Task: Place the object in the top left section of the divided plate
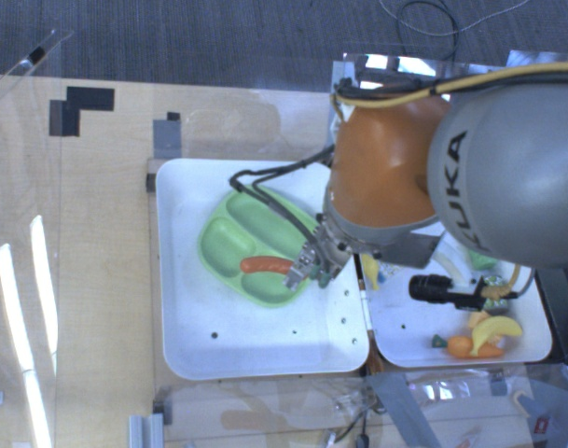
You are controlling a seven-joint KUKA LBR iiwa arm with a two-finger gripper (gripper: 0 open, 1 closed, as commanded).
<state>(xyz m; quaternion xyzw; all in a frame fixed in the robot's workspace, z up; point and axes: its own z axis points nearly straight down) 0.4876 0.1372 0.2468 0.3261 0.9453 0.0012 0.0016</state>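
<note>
sausage (265, 265): looks light, smooth, apt to roll | lies in green plate (223, 243), just left of gripper (303, 273), near end meeting it | grasp across mid-length | gripper's opening: cannot tell

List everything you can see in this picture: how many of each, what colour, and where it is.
Bins: two, white, side by side on the bench.
Divided plate: one, green, in the left one.
Sausage-shaped object: one, orange-red, lying on the plate next to the hand.
Banana: one, yellow, near the front of the right one.
Carrot-like item: one, orange with a green end, just below the banana.
Arm: one, grey with an orange band, reaching in from the right.
Hand: one, over the plate's right edge.
</note>
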